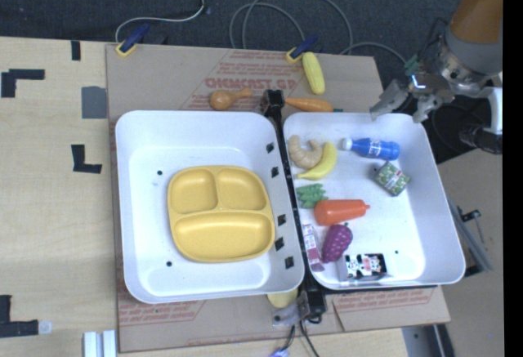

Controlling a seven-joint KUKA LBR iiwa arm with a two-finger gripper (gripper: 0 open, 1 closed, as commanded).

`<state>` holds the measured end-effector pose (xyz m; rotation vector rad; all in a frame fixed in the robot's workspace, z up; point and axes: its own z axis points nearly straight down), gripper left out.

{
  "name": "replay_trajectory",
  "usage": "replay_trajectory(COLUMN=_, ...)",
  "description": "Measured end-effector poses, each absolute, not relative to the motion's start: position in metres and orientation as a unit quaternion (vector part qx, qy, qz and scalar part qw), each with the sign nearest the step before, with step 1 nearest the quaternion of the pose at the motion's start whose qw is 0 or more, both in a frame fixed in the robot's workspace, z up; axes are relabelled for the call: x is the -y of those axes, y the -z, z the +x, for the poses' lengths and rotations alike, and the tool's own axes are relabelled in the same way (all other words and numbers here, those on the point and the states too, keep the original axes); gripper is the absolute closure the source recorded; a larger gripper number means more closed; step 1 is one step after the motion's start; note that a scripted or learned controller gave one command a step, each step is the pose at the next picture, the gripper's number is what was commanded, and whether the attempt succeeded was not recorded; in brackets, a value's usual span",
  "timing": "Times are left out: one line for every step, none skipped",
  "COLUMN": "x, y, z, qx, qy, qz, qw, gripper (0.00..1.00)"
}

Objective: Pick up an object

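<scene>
the gripper (409,98) hangs above the right bin's (433,208) far rim, likely poised to drop onto something; i cannot tell how it is set. nearest lies the bottle (372,148), blue with a white cap, on its side. the carrot (341,210) and grapes (336,241) sit mid-bin, loosely scattered. the left bin (139,184) holds a yellow tray (221,212).

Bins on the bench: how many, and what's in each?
2. The left bin holds a yellow tray. The right bin holds small things, among them a blue bottle, a banana and a carrot.
</scene>
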<state>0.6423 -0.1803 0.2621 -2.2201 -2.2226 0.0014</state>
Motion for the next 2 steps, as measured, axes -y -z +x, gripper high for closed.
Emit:
replay_trajectory(x=0.175, y=-0.165, z=0.576, qx=0.707, qy=-0.004, qz=-0.708, qw=0.007, gripper=0.0)
replay_trajectory(x=0.133, y=-0.098, z=0.63, qx=0.707, qy=0.0015, qz=-0.707, qw=-0.003, gripper=0.0)
